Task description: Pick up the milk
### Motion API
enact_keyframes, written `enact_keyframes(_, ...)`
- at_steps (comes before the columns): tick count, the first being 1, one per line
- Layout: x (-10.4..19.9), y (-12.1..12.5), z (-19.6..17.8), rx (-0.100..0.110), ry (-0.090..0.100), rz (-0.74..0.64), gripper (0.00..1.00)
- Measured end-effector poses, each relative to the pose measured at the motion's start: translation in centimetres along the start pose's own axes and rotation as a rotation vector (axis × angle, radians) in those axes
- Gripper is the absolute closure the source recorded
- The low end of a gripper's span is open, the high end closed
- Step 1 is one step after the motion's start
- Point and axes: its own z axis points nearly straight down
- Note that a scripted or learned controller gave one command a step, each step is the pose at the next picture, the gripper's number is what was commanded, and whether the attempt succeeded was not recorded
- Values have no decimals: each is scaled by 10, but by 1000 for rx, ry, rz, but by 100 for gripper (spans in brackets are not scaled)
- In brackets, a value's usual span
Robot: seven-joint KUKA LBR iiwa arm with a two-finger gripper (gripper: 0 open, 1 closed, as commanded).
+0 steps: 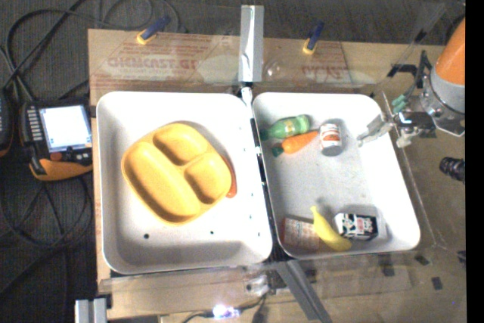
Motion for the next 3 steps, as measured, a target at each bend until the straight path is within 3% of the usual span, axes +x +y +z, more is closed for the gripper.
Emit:
enact_keyframes(1, 39, -10, 25, 0, 1, 82, 0)
enact_keyframes(2, 112, 9, 123, 0, -2, 144, 0)
enact_keyframes(3, 77, 7, 130, -13, -1, 142, 0)
